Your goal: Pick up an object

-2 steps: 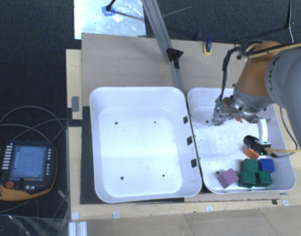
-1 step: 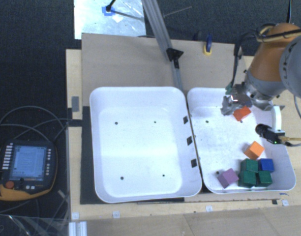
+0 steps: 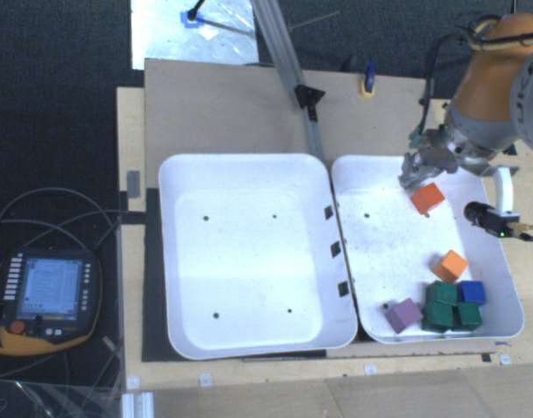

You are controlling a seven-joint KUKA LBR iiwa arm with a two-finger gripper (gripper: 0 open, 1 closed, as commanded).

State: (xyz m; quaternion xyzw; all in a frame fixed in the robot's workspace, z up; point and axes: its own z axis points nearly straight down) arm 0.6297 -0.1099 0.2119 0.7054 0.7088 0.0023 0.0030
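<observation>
From my station I see the gripper (image 3: 421,174) at about one o'clock over the right bin (image 3: 380,233), with an orange-red block (image 3: 428,198) just below its tip, tilted. I cannot tell how the jaws stand, or whether that block is gripped. I judge this the grasp or early lift step. Next calls for a straight rise and a check that the block comes along. Other blocks cluster at five o'clock: orange cube (image 3: 452,265), green block (image 3: 441,307), purple block (image 3: 404,313).
</observation>
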